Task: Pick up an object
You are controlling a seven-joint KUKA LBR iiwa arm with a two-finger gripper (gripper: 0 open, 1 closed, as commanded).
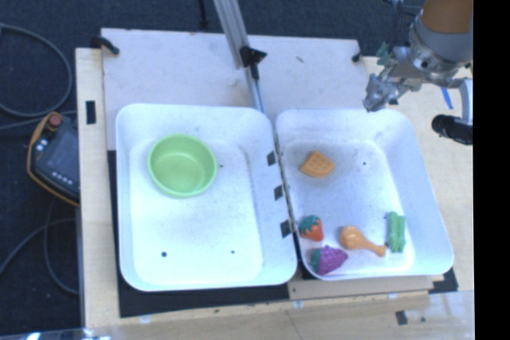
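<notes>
We see the arm coming in from the right, with its orange band above the wrist. The hand hangs over the far right corner of the right bin, just above the rim. We cannot tell how far the hand is open, because it is small and dark here, and we see nothing between its tips.

The things to pick lie in the right bin. An orange wedge-shaped piece rests in the far half, alone, well apart from the hand. Along the near edge there are four toys: a strawberry near the left wall, a purple grape bunch just beside it at the near rim, an orange drumstick to their right, and a green upright-looking piece close to the drumstick's thin end.

In the left bin a green bowl stands in the far left part. Both bins sit side by side on the worktop.
</notes>
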